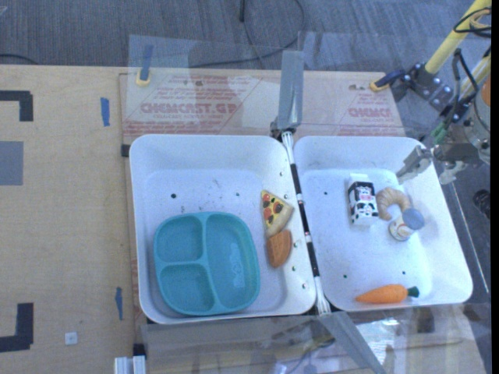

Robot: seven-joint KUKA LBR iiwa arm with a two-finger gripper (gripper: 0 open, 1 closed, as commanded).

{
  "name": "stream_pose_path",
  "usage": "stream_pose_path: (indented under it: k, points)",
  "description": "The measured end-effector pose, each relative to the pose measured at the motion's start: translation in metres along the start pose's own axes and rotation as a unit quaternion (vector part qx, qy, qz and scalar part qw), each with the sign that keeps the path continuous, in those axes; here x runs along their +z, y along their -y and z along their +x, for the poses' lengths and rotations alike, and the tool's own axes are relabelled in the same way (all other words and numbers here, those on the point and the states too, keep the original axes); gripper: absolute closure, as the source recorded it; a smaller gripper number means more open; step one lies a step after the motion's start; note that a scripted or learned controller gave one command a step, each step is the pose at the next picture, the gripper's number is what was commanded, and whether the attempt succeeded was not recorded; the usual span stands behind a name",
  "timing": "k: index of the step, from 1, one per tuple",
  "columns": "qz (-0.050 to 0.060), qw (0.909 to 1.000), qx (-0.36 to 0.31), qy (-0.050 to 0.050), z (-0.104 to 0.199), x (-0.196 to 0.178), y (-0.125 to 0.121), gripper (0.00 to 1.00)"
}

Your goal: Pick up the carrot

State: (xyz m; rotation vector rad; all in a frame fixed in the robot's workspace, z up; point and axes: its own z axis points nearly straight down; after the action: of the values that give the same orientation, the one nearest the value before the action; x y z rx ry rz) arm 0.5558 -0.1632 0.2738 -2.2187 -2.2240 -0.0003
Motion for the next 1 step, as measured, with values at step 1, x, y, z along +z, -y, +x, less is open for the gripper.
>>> stream_pose_path:
  k: [1]
  points:
    - [0.0, 1.0, -0.005, 0.0, -0.0161, 0.0661, 0.068, 0.0]
